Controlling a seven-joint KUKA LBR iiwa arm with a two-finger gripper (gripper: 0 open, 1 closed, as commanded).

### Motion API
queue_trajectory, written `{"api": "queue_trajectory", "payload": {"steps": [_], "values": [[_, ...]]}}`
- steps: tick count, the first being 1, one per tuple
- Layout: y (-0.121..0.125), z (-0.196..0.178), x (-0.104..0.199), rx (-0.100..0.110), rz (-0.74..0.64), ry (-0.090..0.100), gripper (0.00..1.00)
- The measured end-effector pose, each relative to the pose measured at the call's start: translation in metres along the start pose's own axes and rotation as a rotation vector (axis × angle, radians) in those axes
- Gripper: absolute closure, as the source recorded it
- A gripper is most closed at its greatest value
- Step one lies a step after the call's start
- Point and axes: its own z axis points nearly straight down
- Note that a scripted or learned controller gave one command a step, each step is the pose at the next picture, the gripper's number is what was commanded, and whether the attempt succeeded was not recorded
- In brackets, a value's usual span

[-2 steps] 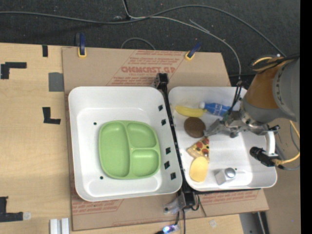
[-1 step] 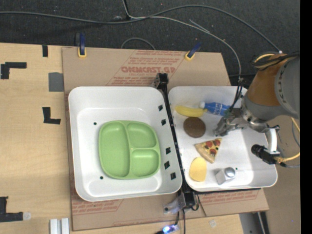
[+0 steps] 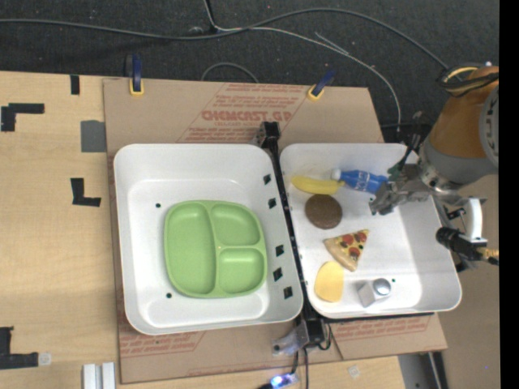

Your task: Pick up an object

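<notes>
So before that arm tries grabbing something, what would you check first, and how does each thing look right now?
1. Things to grab lie in the right bin: ok. Banana, blue bottle, brown disc, pizza slice, yellow piece, small grey object.
2. Pincer over that bin: ok, near the bottle's right end.
3. Pincer free of any load: cannot tell.
4. Items spaced apart: not ok for banana and bottle, which look close together; the others have room.
5. Green plate out of the way: ok, in the left bin.

Arm cropped at right edge.
</notes>
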Motion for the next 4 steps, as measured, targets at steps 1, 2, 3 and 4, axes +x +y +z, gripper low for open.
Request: {"api": "queue_trajectory", "payload": {"steps": [1, 2, 3, 4], "values": [[0.002, -0.062, -0.002, -0.001, 0.000, -0.001, 1.00], [-0.002, -0.122, -0.004, -0.002, 0.000, -0.001, 1.00], [-0.009, -0.112, 0.059, 0.005, -0.005, 0.002, 1.00], [-0.008, -0.093, 0.117, 0.006, -0.005, 0.002, 1.00]]}}
